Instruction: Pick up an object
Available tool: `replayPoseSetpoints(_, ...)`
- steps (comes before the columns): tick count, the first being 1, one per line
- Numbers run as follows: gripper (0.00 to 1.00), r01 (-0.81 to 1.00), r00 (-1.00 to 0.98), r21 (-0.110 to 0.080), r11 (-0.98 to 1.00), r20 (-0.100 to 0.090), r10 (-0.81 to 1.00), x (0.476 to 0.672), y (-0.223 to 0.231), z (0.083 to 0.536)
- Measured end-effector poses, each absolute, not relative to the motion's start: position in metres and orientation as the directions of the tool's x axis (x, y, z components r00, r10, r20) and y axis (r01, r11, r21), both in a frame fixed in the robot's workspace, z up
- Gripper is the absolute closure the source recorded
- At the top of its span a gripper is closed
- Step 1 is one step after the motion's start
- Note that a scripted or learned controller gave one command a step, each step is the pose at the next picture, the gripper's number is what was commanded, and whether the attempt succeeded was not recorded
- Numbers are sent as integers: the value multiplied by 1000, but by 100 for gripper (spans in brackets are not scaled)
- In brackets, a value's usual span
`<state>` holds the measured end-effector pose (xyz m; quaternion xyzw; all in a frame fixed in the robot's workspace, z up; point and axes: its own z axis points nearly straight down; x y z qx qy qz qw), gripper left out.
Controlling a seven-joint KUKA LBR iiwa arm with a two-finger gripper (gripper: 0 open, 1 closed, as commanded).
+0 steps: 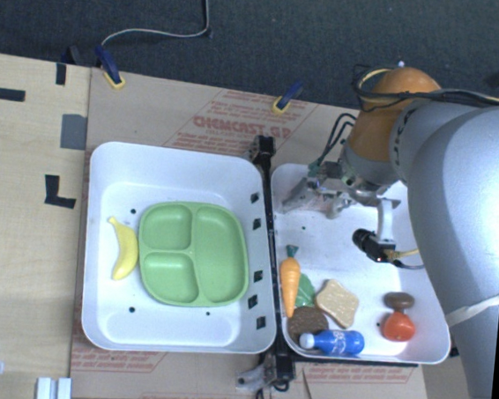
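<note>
My gripper [317,195] hangs low over the far left part of the right bin [351,249], above bare white floor. Toward the near side of that bin lie an orange carrot [289,282], a slice of toast [338,303], a round dark brown piece [308,320] and a blue bottle [337,342]. A red tomato [398,327] and a small brown lump [398,300] sit at the bin's near right. All of them lie apart from the gripper, and I see nothing in it.
The left bin [105,312] holds a green divided plate [195,252] and a yellow banana [125,248] beside it. A black divider [264,231] runs between the bins. The bulky grey arm [463,190] covers the right side.
</note>
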<state>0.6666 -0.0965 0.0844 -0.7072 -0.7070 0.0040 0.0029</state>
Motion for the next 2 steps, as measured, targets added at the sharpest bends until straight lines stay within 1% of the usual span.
replayPoseSetpoints(1, 0, 1000, 0, -10, 0, -2, 1000, 667, -96, 84)
replayPoseSetpoints(2, 100, 1000, -1, -9, 1, -4, 1000, 667, -97, 94)
